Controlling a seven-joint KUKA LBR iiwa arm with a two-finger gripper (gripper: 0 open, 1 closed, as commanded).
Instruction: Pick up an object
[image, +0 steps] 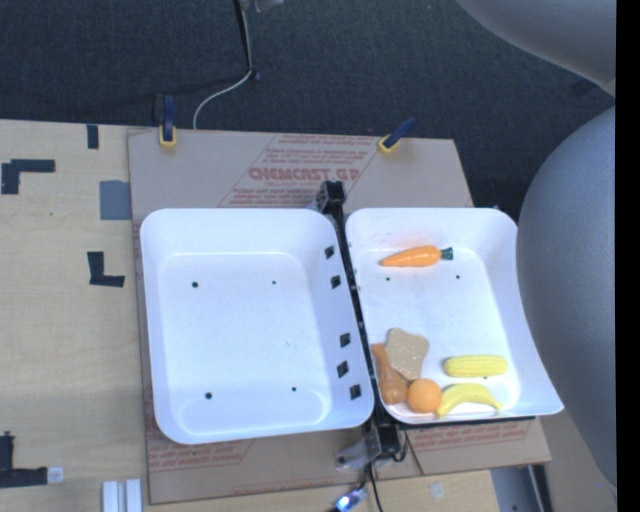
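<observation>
Whether the fingers are open or closed I cannot tell; the grey arm (585, 290) appears as a blurred bulk along the right side, over the right edge of the bench (60, 340). In the camera view, everything that could be picked lies in the right bin (508, 262). A carrot (412, 257) lies alone toward the far side, well apart from the rest. Clustered at the near side are a tan bread slice (407, 351) resting partly on a brownish sausage-like piece (386, 372), an orange ball (424, 396) touching both that piece and a banana (468, 400), and a corn cob (475, 366) just beyond the banana. The left bin (240, 320) sits beside it, their rims touching at the middle. Judging by this, the task is at its start: nothing is lifted, and the step in hand is choosing a target and bringing the arm over the right bin. The next move seems to call for a descent onto one item; the carrot looks the easiest, with bare floor all round, whereas the crowded near pieces risk a jostled or double grasp.
</observation>
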